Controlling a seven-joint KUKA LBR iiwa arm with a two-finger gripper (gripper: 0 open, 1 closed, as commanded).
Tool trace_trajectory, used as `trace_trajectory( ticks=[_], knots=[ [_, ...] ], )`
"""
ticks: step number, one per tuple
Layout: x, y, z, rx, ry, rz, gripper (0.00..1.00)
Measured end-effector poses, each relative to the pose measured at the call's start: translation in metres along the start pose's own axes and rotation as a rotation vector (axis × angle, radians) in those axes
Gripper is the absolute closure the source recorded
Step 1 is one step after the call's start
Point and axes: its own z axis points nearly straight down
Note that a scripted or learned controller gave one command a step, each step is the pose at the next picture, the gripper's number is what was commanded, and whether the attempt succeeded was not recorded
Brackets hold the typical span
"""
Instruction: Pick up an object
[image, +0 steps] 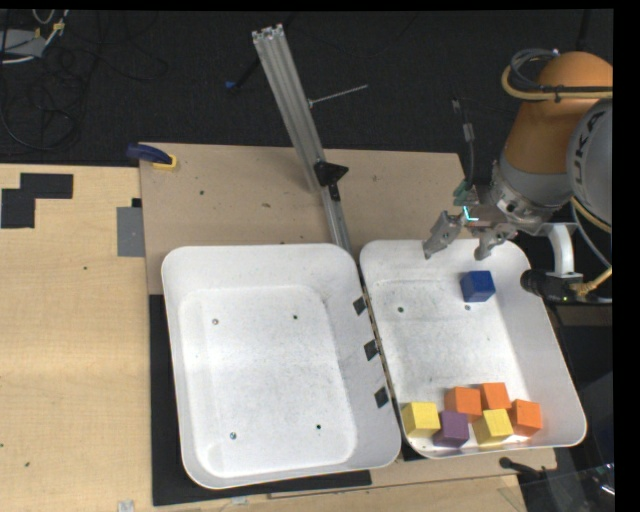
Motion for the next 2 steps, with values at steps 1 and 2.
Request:
trace_trajectory(
  ticks=[1, 2],
  knots=[
    [0.000, 0.001, -0.003, -0.004, -0.001, -0.003, 0.00],
    [0.005, 0.004, 0.042, 0.000, 0.000, -0.005, 0.00]
  ],
)
